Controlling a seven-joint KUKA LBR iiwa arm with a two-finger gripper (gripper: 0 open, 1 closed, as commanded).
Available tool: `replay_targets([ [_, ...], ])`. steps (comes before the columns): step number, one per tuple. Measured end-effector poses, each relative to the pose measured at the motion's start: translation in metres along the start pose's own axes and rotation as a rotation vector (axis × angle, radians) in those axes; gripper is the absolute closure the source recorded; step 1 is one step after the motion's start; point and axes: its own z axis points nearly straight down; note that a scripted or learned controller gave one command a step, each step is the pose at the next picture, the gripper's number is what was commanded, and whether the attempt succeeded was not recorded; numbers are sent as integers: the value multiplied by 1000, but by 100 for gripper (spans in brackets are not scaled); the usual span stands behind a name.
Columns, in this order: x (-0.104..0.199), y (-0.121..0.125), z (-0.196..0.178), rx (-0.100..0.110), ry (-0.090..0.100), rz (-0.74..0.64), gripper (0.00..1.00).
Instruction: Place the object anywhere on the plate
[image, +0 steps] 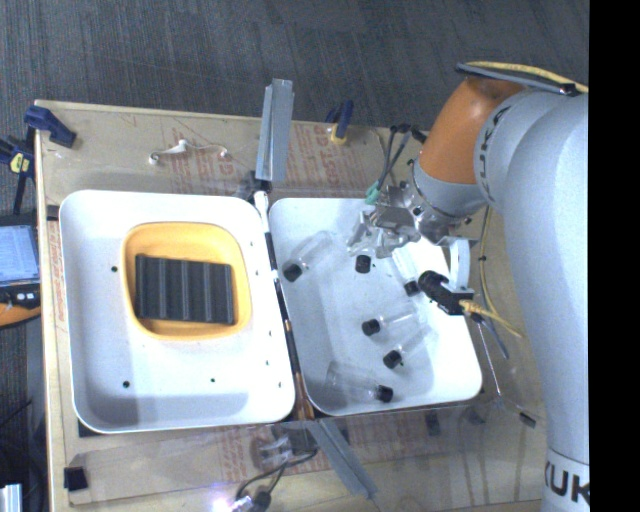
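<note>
- Right now the grey arm with the orange wrist band has its metal two-finger gripper (385, 225) low over the back part of the right-hand shallow white bin (455, 385), near the bin's far wall.
- Whether the jaws are spread or closed, and whether anything sits between them, I cannot tell; the tip is a tangle of bright metal against white.
- The task's things are several small clear plastic vials with black caps, lying scattered on that bin's floor: one near the left wall (305, 258), one just beside the gripper tip (362, 263), and others toward the front (385, 322), (400, 352), (358, 383).
- The target, a yellow-rimmed rounded plate with a dark ribbed insert (185, 275), lies in the left-hand white bin (90, 390), well apart from the gripper.
- The step in hand looks like the pick, so choose the vial beside the tip, since it lies free of its neighbours.
- Close across the vial's body rather than its cap; clear smooth plastic will likely roll or squirt out of an off-centre pinch.
- Lift high enough to clear the raised rims between the two bins before crossing.
- Release low over the ribbed insert, so the vial settles between ribs instead of rolling off.
</note>
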Motion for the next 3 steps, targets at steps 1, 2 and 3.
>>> replay_targets([
  [1, 58, 1, -12, -1, -1, -108, 100],
  [2, 122, -11, -27, 1, -1, -171, 100],
  [3, 153, -17, -8, 2, -1, -344, 100],
])
